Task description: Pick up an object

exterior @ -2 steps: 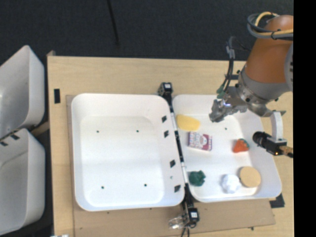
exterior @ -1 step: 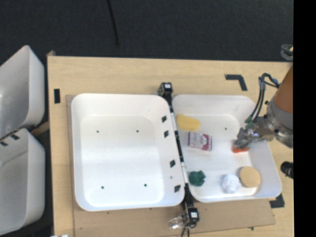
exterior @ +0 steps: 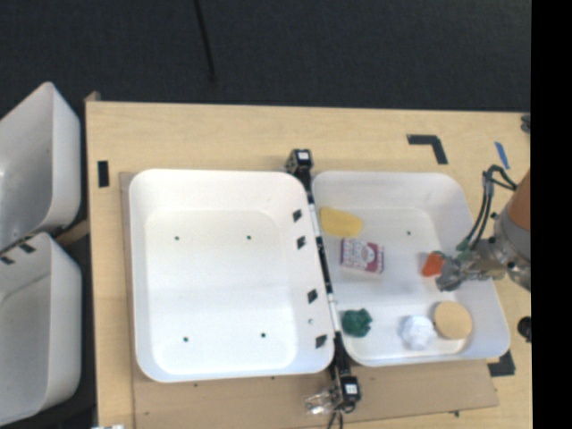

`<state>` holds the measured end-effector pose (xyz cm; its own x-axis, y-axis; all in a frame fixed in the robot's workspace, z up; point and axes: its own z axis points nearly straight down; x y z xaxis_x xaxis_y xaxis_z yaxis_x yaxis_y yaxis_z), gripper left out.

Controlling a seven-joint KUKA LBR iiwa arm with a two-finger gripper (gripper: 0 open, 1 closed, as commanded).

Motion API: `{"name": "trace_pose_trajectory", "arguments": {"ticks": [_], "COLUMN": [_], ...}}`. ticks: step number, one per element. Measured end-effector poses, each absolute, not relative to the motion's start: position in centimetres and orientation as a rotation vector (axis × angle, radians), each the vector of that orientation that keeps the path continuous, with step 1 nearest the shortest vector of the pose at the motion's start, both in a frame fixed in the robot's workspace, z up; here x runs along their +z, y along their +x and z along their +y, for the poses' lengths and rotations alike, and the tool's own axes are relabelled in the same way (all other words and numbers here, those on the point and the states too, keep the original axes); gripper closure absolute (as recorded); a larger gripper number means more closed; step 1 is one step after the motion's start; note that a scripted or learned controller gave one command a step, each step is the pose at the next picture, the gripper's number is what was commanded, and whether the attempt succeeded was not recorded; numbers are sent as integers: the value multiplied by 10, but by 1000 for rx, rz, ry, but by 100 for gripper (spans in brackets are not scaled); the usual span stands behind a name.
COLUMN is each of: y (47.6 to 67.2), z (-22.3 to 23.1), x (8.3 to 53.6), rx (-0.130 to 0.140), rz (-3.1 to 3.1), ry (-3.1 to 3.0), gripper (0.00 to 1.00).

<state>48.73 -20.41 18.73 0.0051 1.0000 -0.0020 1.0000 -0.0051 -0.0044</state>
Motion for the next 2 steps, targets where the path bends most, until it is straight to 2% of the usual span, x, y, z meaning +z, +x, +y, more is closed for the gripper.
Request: {"name": "trace_pose_trajectory", "arguments": {"ticks": [1,2], "y": [487,561], "z": [-230,-228], "x": [124,100], "rx": [7,-3], "rz": [-2217,-2231], "ry": [-2223,-2219], "gripper": [100,100]}}
